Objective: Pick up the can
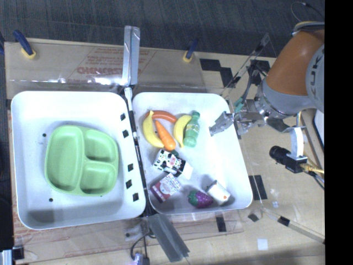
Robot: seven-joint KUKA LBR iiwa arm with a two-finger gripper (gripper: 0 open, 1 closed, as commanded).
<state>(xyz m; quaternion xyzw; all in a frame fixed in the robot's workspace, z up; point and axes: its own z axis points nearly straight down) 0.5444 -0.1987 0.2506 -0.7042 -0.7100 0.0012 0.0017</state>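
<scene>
A small white can [219, 191] with a red end lies on its side in the near right corner of the right bin [234, 164]. A purple bunch of grapes [200, 199] sits right beside it. My gripper [220, 125] hangs over the bin's right side, beyond the can and well apart from it. Nothing shows in the gripper.
The right bin also holds two bananas [149, 130], a carrot [165, 136], a sausage [164, 116], a green bottle [191, 130], a black-and-white carton [169, 161] and a maroon packet [166, 187]. A green divided plate [81, 159] lies in the left bin [27, 115].
</scene>
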